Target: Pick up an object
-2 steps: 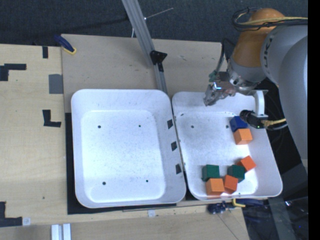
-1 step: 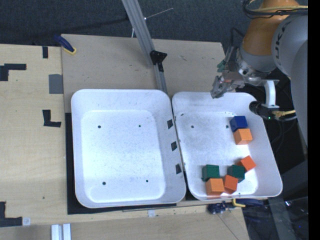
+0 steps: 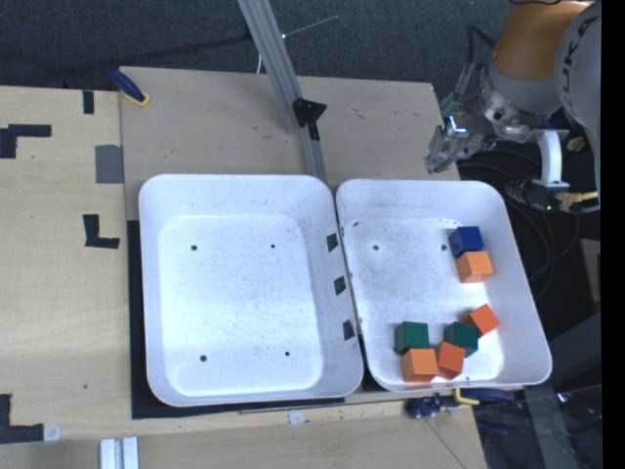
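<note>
Orange and green blocks [image 3: 435, 348] cluster at the right bin's [image 3: 391, 203] near edge, well apart from the gripper [image 3: 447, 150] hovering beyond its far rim, seemingly carrying nothing, its opening too blurred to judge.

The wooden bench [image 3: 59, 291] carries two white bins: the left bin [image 3: 156, 262] toward 9 o'clock and the right bin [image 3: 518, 252] toward 3 o'clock, touching side by side.
</note>
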Motion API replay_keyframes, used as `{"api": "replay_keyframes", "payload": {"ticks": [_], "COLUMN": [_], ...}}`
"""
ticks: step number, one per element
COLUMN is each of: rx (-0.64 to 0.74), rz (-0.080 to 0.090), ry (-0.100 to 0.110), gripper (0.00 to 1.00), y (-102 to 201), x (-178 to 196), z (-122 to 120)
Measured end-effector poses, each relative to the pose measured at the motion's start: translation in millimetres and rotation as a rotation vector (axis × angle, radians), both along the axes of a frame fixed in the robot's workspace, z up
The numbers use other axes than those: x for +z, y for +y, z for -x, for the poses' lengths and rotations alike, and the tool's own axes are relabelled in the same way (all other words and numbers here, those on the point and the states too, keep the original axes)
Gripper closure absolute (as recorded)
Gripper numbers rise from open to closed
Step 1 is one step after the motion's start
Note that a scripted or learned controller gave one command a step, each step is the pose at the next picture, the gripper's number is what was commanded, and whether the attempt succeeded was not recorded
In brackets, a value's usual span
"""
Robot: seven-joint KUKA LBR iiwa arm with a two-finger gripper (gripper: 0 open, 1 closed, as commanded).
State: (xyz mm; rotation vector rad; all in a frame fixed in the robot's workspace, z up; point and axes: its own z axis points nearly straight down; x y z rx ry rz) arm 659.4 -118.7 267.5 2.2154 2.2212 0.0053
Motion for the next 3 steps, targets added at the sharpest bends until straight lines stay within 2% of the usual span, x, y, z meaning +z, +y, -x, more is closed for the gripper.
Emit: {"api": "replay_keyframes", "payload": {"ticks": [1,3], "rx": [0.003,0.004], "rz": [-0.002,-0.002], "ry": [0.008,0.010], "gripper": [1.00,1.00], "y": [54.3,165.8], "x": [-15.8,-32.3], "z": [11.8,52.3]}}
